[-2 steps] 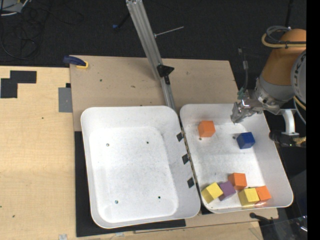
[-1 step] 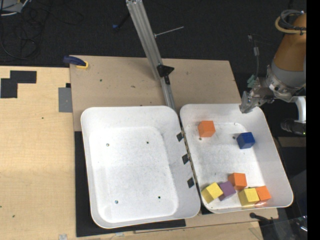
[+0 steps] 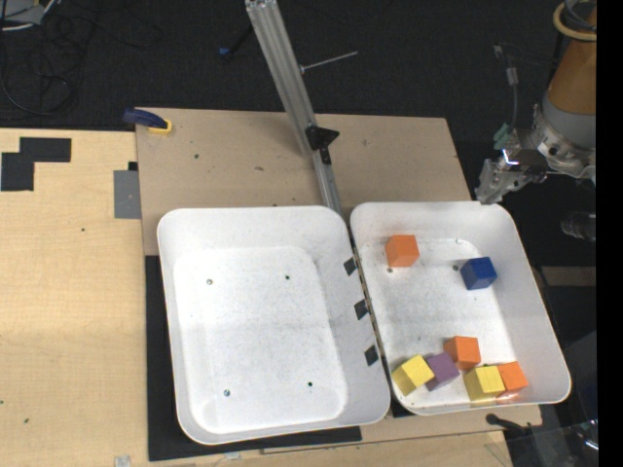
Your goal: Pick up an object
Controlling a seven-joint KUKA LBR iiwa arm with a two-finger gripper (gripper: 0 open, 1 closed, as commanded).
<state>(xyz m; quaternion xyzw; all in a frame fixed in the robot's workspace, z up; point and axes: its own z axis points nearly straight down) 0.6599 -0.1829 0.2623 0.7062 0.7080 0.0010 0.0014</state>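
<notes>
We see the right bin (image 3: 531, 261) holding 7 blocks: 3 orange, 2 yellow, 1 purple, 1 blue. The gripper (image 3: 494, 178) hovers beyond its corner; we cannot tell its state.

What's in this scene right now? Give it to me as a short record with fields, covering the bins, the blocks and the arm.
right bin: holds all blocks
blue block: far half, alone
orange block: far half, left of the blue block
near cluster: yellow block, purple block, second orange block, second yellow block, third orange block
left bin: beside right bin
gripper: beyond right bin's far right corner
</notes>
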